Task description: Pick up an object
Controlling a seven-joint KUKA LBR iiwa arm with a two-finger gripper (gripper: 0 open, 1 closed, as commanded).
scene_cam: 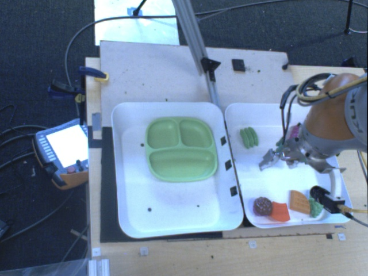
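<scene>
Hovering hand (271, 160) in right bin (241, 154) | fingers indistinct | pink item (294, 132) half-hidden

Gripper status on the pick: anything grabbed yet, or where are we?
Done: the arm has reached into the right bin, and the gripper sits over bare floor below the green pea pod. In hand: nothing visible at its tip. Left: the whole grasp and lift. Pea pod, brown round piece, orange piece and cracker all lie in the bin.
</scene>
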